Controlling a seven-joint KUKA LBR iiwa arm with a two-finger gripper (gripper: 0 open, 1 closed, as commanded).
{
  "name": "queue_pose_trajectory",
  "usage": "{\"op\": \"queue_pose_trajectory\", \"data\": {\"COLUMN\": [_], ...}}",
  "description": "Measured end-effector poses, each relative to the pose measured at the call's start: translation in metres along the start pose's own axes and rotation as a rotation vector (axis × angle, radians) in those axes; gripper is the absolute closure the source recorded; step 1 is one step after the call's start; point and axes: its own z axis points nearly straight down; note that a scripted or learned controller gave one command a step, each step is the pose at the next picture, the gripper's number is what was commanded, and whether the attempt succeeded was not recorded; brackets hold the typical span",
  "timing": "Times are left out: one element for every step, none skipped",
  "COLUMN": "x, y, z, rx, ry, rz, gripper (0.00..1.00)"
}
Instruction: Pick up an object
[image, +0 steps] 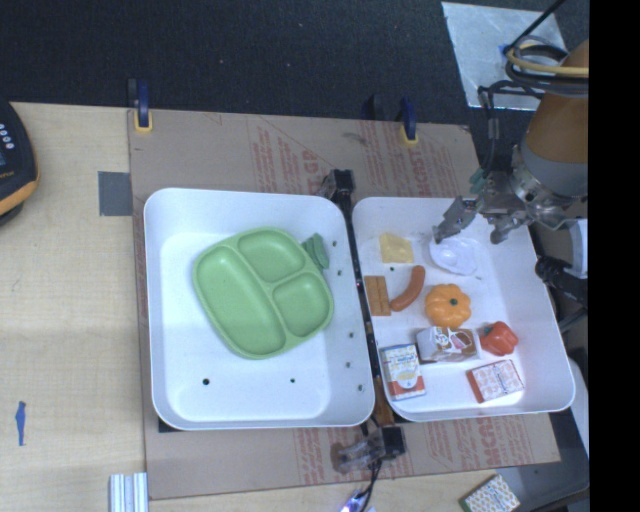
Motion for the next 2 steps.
{"op": "queue_pose_trajectory", "data": {"x": [0.011,-0.028], "y": [-0.034,0.022], "z": [0.137,0.129], "rx": [0.013,-0.006], "ry": [0.003,-0.002], "rz": [0.0,0.0], "gripper": [0.0,0.0]}}
